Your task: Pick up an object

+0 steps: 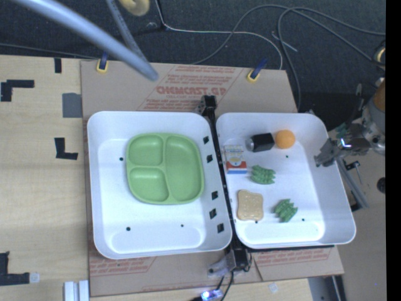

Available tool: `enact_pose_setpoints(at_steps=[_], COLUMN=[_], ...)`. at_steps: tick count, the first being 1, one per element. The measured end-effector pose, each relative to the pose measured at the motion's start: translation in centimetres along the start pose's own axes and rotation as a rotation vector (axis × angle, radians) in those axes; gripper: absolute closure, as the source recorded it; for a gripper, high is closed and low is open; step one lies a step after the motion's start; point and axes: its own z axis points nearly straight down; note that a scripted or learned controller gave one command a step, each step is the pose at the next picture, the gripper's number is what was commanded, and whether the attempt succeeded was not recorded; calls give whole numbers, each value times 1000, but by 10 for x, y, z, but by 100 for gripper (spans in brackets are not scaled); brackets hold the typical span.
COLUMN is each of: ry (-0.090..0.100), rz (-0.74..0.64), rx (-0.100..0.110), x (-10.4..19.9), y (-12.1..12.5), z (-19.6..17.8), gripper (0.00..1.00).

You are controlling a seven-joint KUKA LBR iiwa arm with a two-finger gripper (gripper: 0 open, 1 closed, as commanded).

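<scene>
The right bin point(326, 227) holds several small items: an orange ball point(285, 138), a black cylinder point(262, 142), a small white carton point(234, 157), two green leafy pieces point(263, 175) point(286, 210) and a slice of toast point(250, 205). My gripper point(328, 154) hangs at the right rim of this bin, above its right wall, well right of the ball. Nothing is seen in it.
The left bin point(106, 231) carries a green divided plate point(166, 168). A black clip strip runs between the two bins. Cables lie on the dark floor behind the bench. A grey pole crosses the top left.
</scene>
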Motion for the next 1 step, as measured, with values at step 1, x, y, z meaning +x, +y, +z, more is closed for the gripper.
enact_pose_setpoints(at_steps=[1], ry=[3], rz=[-4], rx=[5], x=[56], y=[9], z=[10], gripper=[100])
